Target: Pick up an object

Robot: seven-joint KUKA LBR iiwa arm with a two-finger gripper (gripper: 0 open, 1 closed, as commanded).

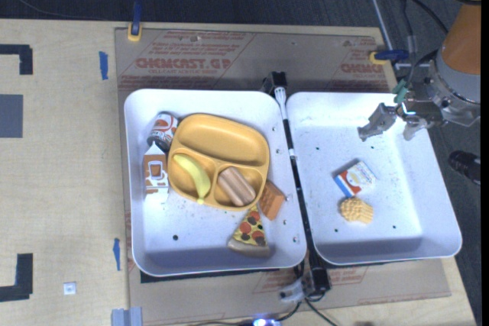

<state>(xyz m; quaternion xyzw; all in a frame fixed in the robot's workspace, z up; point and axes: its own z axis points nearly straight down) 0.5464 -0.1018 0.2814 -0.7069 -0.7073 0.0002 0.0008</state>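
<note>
Gripper [391, 121] fingers spread apart, nothing btwn them. Fries box [356, 179] lies below them in right bin [439, 233], waffle [356, 211] just past. Box prob light, stiff; pinch its narrow sides.

Gripper [391, 121] empty, fingers apart, arm extended.

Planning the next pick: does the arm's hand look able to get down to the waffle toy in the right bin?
Probably yes. The hand hangs over the right bin, and the waffle toy lies on open floor, with just the small red, white and blue carton close behind it.
</note>
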